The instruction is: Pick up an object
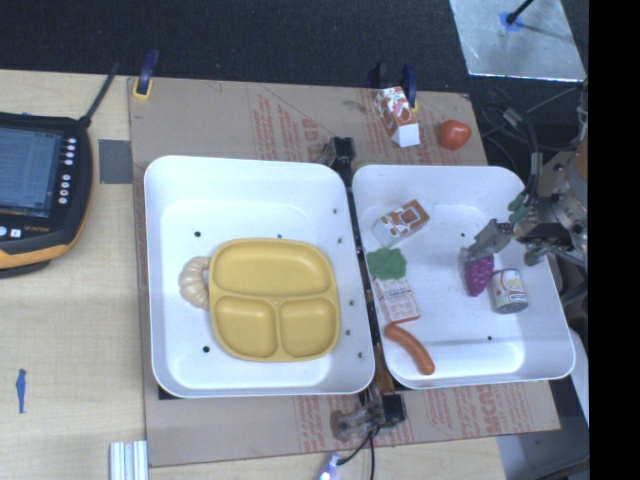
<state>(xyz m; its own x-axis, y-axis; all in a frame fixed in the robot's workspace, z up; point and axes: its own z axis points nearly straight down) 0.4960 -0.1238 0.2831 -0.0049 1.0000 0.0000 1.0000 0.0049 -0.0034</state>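
Observation:
The right bin point(540, 353) holds several small items. They are a purple bunch of grapes point(479, 274), a small tin can point(510, 290) lying beside it, a brown-and-white carton point(402, 221), a green lump point(386, 263), a flat printed packet point(396, 298) and an orange sausage point(410, 348). My gripper point(514, 245) reaches in over the bin's right side. It is open, with one grey finger point(490, 238) just above the grapes and the other near the can. Nothing sits between the fingers.
The left bin point(170, 198) carries a yellow divided plate point(272, 298) with a beige pastry point(193, 280) at its left edge. Behind the right bin, on the cardboard, stand a small carton point(397, 113) and a red tomato point(454, 134). A control pendant point(35, 183) lies far left.

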